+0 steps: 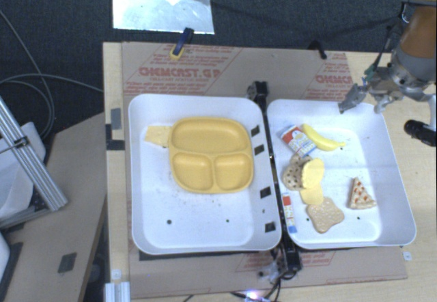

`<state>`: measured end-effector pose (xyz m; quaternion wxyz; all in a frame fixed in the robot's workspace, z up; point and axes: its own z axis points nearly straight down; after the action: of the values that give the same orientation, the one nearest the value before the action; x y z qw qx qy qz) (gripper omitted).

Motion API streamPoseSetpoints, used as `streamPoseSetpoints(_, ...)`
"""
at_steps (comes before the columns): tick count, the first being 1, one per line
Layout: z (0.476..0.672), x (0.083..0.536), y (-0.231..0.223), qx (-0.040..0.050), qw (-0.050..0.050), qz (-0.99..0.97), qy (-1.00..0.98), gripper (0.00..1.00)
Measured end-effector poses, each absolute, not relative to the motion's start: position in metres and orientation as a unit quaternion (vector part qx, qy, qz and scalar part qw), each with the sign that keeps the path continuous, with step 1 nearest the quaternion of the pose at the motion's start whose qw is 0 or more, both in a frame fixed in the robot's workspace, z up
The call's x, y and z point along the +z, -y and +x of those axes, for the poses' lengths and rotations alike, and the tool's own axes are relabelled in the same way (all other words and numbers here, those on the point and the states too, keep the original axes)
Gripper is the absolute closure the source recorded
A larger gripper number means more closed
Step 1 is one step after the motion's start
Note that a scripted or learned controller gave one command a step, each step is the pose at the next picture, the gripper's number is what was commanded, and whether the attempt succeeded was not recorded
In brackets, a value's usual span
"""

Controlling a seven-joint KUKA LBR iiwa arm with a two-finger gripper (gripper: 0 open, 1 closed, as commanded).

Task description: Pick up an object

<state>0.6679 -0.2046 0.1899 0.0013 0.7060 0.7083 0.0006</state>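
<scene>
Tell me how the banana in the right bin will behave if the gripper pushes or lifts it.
The banana looks like a smooth toy, so probably stiff and light. Its curved shape would likely pivot or slide when nudged rather than roll. It lies against the small carton, which may shift with it.

arm (418, 41): showing a grey body, rounded, with an orange band sitting above the wrist
gripper (364, 99): showing two grey metal fingers, spreading below a pale wrist block
cable (390, 34): thin, dark, running alongside the wrist
</scene>
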Motion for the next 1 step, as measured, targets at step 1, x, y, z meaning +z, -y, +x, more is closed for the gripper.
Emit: streamPoseSetpoints(1, 0.6338, 0.1303, 0.1388, -0.0004, -0.003, 0.704, -0.710, 0.00)
